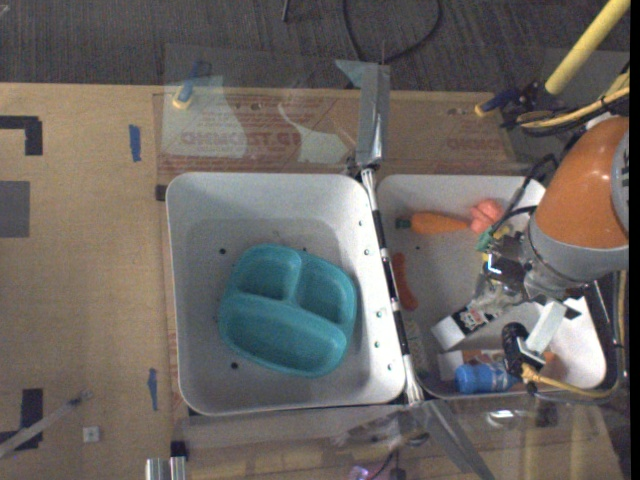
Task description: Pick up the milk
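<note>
Milk carton (462,324), label unreadable, lies beside the tool (497,298).

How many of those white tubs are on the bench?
2. The left bin holds a teal divided plate. The right bin sits beside it, under the arm, holding a carrot and other small items. No more are visible.

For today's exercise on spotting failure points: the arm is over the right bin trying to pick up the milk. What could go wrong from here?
1. Crowding: the small white milk carton lies tilted in the shallow white right bin, close to a blue bottle, so the claw might nudge or catch the bottle instead.
2. Poor grip: the carton lies at a slant, so it could slip out when lifted.
3. The carton sits near the bin's front wall, leaving little room.
</note>
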`<state>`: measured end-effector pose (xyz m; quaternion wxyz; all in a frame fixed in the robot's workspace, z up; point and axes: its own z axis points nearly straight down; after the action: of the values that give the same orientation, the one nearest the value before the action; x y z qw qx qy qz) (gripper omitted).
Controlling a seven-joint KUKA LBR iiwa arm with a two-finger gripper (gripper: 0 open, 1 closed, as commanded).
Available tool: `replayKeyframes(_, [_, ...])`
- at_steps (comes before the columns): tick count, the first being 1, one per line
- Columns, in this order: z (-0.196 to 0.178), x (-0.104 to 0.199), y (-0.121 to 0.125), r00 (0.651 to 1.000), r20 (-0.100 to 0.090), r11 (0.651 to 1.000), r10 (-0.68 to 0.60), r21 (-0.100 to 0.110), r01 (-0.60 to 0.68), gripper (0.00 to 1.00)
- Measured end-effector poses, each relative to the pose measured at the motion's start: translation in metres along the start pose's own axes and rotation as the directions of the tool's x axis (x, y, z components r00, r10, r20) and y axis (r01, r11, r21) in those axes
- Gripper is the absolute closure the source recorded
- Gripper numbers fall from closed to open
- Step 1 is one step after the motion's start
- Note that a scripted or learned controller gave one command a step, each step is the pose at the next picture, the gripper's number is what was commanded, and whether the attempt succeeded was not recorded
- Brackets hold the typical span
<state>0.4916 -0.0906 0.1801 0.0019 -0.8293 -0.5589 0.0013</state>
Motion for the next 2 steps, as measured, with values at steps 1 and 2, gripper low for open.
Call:
replayKeyframes(1, [0.000, -0.001, 0.000, 1.000, 0.000, 1.000, 0.001, -0.001, -0.001, 0.00])
replayKeyframes(2, [0.084, -0.035, 0.010, 0.999, -0.002, 0.999, -0.041, -0.011, 0.041, 0.00])
